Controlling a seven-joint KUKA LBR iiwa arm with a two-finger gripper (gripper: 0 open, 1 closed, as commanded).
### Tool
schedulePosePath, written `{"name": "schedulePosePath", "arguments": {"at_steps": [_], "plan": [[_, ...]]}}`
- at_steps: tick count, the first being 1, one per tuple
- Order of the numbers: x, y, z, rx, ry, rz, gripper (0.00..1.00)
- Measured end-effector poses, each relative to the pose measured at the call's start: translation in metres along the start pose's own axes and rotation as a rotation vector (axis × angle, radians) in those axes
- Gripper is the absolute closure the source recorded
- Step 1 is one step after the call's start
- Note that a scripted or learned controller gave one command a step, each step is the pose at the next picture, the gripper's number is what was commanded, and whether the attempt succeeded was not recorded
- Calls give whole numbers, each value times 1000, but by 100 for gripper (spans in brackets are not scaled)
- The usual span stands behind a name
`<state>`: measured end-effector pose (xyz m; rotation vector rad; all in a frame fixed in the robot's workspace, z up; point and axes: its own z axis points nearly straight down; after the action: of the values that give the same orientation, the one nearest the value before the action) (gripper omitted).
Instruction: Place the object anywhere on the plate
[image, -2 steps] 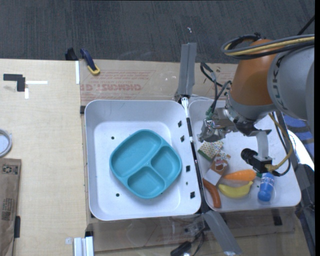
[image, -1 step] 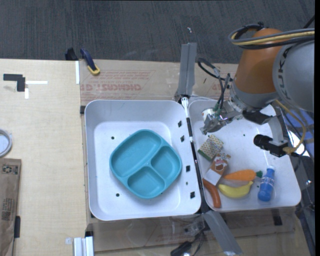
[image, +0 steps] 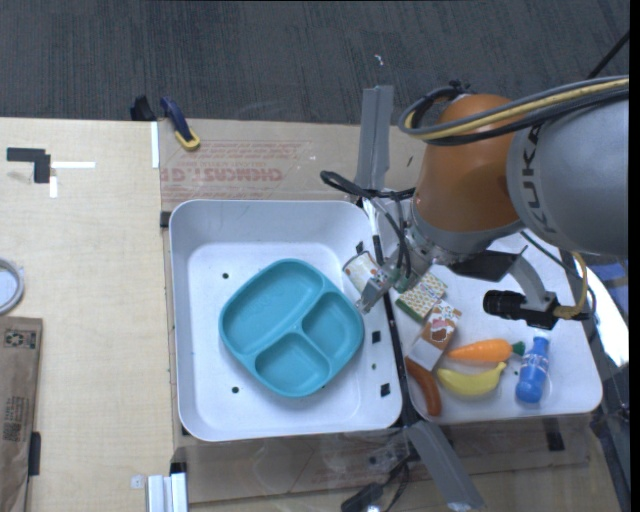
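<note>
"KUKA"-lettered arm (image: 560, 170) above plate (image: 290, 327)

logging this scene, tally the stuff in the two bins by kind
plate: 1
toy foods, namely carrot, banana, sausage: 3
small boxes or packets: 3
blue bottle: 1
total: 8

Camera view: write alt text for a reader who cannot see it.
A grey-and-orange robot arm reaches over two white bins; the left bin holds a blue divided plate, and the right bin holds toy food: carrot, banana, bottle.
</note>
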<state>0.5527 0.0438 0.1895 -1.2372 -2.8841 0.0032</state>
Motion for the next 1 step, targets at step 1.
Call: {"name": "schedulePosePath", "arguments": {"at_steps": [1], "plan": [[75,21,-7,0,0,-189,100]]}}
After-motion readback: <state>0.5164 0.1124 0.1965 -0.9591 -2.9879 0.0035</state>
